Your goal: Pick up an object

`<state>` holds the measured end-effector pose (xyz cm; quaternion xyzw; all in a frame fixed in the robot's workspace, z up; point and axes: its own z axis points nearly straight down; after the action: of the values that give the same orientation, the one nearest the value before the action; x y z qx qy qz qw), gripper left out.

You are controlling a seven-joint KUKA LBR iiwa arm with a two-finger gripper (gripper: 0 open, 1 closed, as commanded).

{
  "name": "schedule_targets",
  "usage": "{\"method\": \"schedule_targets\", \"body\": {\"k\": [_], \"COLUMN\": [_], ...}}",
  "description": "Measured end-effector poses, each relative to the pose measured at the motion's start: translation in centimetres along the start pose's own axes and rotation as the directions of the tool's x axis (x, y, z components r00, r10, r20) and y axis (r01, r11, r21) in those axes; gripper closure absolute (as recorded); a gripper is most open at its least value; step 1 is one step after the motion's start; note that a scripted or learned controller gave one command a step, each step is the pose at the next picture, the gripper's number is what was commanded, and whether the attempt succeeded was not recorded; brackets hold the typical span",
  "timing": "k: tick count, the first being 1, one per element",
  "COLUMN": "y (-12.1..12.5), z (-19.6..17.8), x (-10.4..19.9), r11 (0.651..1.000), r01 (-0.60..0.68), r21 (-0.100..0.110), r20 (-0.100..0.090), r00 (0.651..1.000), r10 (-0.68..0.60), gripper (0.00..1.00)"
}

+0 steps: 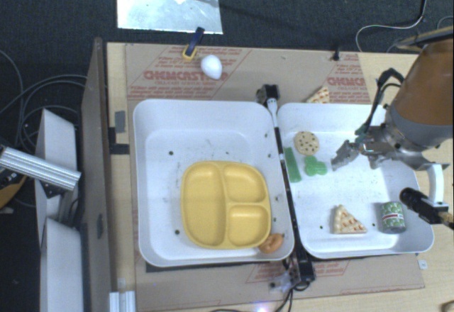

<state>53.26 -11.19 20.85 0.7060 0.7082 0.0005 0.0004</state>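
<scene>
Dark carpet [50, 6] surrounds a cardboard-topped bench [284, 69] bearing two white bins [206, 119].

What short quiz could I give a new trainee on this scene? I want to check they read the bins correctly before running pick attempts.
1. True or false: the yellow divided plate lies in the left bin.
2. Which item lies nearest the gripper? A) pizza slice B) green broccoli piece C) white egg
3. Fill in: the small green can stands near the right bin's ______ right corner.

Key: 1 true. 2 B. 3 lower, as the camera sees it.
</scene>
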Motion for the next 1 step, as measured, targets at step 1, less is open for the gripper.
{"method": "schedule_targets", "body": {"k": [1], "y": [3.61], "z": [9.63], "x": [1.39], "r11": [1.000], "r01": [0.003], "r21": [0.004], "r20": [-0.001], "r00": [1.000], "r10": [-0.003], "gripper": [0.00]}}
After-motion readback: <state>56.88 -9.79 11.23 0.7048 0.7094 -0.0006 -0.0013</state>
